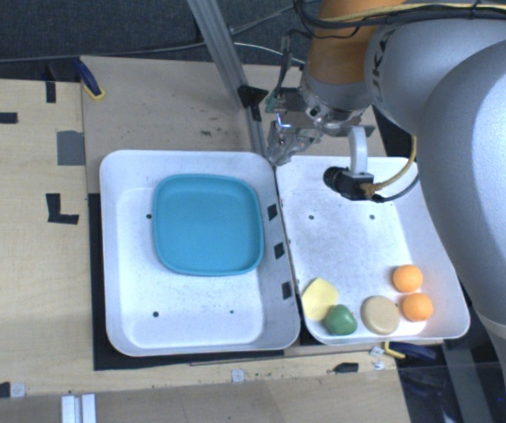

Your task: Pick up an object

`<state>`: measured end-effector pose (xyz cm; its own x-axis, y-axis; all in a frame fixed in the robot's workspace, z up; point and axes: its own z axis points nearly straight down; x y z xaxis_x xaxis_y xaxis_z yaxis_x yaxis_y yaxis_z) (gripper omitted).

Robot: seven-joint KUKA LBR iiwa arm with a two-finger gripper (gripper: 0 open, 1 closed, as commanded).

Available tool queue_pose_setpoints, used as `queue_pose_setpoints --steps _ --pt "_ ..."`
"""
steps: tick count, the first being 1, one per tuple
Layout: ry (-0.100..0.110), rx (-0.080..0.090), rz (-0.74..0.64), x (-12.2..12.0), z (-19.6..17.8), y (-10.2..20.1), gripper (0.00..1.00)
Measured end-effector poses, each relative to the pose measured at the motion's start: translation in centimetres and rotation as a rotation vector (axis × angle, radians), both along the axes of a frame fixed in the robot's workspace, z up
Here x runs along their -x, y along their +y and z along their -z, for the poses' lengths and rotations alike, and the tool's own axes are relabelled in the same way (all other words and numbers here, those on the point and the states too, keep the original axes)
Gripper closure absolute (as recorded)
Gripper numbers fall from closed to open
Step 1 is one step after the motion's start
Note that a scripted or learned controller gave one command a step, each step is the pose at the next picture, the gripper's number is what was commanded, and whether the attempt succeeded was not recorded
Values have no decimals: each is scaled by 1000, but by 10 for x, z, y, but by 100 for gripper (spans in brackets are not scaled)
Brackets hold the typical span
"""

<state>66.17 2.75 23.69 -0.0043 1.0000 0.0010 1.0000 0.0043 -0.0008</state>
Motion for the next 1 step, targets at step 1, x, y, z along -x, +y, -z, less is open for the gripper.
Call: queue_pose_setpoints --steps 1 --pt "1 0 0 -5 14 54 100"
